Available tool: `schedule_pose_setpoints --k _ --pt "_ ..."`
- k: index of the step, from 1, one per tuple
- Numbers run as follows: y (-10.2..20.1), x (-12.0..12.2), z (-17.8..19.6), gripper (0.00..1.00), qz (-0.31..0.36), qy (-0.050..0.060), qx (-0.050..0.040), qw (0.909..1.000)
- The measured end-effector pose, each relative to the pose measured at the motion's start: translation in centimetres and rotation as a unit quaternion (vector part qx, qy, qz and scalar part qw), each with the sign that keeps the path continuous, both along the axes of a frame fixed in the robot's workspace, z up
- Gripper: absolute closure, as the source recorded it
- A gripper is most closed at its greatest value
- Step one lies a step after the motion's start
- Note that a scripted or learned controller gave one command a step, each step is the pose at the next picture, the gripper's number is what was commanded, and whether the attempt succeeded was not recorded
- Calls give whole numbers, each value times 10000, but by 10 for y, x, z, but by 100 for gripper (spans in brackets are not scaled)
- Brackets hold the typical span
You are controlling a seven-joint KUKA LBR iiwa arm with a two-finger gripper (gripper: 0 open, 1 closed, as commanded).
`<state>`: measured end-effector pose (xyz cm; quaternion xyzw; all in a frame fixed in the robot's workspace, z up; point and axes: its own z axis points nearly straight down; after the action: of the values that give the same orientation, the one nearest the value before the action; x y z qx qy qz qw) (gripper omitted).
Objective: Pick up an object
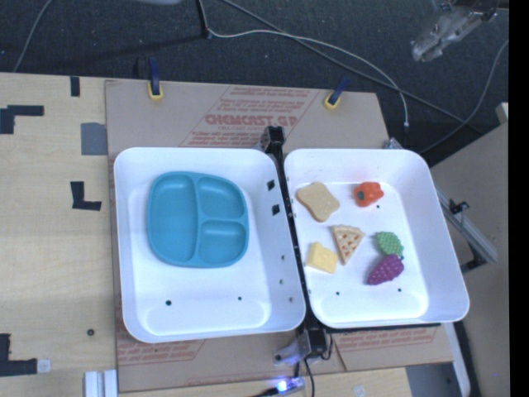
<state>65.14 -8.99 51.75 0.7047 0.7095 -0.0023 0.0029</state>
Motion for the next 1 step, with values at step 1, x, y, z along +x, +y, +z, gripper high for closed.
schedule_pose_setpoints --k 1 --pt "1 0 10 100 9 -1 -9 10000"
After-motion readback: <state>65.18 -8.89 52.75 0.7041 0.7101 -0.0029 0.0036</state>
